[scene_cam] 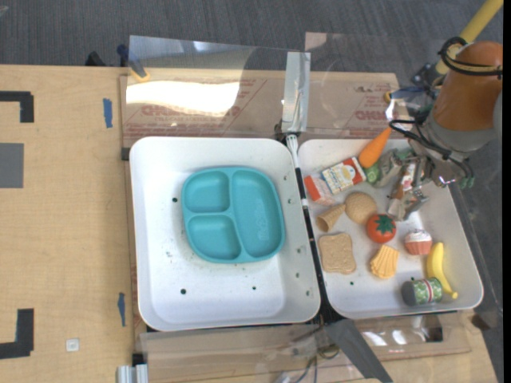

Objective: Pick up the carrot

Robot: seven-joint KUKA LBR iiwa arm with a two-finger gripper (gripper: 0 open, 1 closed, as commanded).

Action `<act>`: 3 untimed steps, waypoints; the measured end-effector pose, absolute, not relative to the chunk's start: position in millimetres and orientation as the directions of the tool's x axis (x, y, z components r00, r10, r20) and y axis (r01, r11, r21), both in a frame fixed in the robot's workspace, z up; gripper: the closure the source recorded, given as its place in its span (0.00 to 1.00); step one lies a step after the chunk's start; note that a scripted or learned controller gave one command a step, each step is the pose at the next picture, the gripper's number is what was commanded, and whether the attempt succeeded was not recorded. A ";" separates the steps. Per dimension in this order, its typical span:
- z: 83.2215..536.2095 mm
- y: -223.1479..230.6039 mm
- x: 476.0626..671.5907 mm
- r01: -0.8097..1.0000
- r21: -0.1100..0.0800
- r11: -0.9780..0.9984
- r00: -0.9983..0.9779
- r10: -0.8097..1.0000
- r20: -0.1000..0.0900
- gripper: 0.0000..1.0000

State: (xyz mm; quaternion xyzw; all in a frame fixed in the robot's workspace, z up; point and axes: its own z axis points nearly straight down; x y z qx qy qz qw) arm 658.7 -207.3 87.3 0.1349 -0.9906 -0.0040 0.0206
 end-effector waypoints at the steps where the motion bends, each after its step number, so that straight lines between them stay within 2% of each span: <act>1: 87.1 -197.2 656.9 0.142 0.013 0.990 -0.988 0.141 0.070 0.00; 2: 87.7 -180.9 653.6 0.678 -0.015 0.735 -0.731 0.677 0.084 0.00; 3: 88.2 -106.0 652.2 0.571 -0.009 0.821 -0.821 0.571 0.004 0.00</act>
